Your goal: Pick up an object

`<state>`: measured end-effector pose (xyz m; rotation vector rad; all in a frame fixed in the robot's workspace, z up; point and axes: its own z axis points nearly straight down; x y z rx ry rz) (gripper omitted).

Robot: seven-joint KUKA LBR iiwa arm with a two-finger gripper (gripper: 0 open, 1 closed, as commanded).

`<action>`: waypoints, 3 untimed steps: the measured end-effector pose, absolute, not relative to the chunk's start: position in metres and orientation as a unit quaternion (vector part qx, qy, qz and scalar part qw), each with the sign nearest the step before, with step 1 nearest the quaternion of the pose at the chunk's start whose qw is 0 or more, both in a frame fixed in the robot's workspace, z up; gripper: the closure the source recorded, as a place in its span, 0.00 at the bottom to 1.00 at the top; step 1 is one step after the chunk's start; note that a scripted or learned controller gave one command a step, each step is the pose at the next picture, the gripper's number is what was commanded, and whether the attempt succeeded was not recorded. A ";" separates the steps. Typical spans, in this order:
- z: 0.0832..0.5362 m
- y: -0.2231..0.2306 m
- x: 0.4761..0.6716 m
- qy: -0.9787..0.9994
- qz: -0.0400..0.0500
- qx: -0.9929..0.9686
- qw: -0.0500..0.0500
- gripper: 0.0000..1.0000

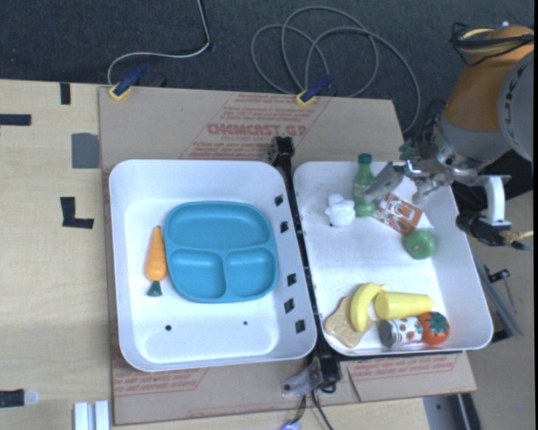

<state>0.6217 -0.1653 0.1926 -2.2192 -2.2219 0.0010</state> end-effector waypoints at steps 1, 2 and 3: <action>0.118 -0.141 0.647 -0.708 0.000 -0.707 -0.001 0.00; 0.153 -0.198 0.668 -0.707 0.000 -0.707 -0.001 0.00; 0.087 -0.216 0.629 -0.707 0.000 -0.707 -0.001 0.00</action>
